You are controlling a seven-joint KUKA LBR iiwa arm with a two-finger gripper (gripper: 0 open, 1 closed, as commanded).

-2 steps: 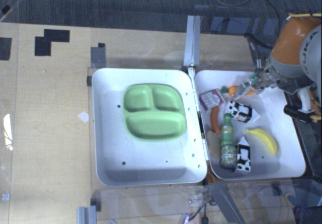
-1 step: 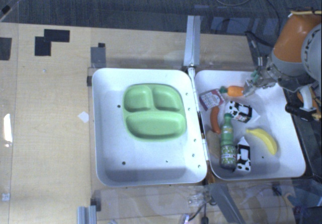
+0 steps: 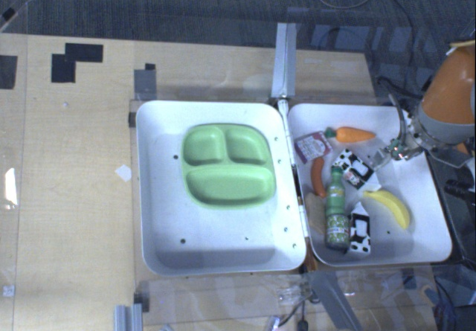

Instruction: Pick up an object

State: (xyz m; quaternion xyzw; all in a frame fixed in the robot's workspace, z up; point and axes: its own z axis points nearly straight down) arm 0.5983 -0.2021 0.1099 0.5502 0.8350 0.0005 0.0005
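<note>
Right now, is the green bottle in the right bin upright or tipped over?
Tipped over. The green plastic bottle lies lengthwise on the floor of the right white bin, cap toward the far wall, next to the yellow banana.

light: even, soft overhead | shadows: faint along near walls of both white bins (image 3: 223,262) | glare: pale sheen on bench (image 3: 67,173) left edge | focus: slightly soft throughout

No lettering can be read anywhere: the label on the green bottle (image 3: 336,210), the print on the purple packet (image 3: 312,147) and the black-and-white cartons (image 3: 360,233) in the right bin (image 3: 435,248) are all too blurred.
</note>
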